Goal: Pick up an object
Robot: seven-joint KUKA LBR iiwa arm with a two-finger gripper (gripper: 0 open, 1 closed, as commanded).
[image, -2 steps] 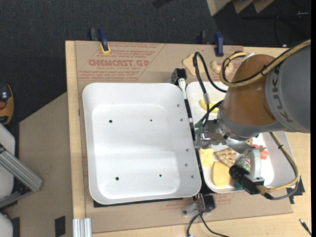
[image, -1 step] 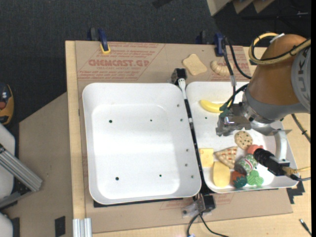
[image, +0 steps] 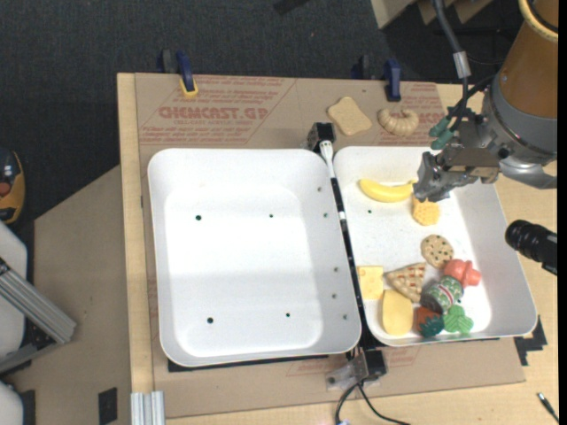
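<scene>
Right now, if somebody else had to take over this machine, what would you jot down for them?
Gripper: low in the right bin, at its far end, right above a small yellow block; I can't tell whether it grips it.
A banana lies just beside it. A cookie, a pizza slice, cheese wedges and a heap of red and green toys sit at the near end.
A toast slice and a croissant lie on the board behind the bins.
Done: nothing clearly lifted. Left: grab and raise one item.

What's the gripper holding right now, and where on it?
Cannot be told. The gripper sits just above a small yellow piece beside the banana; any grip is hidden.
</scene>
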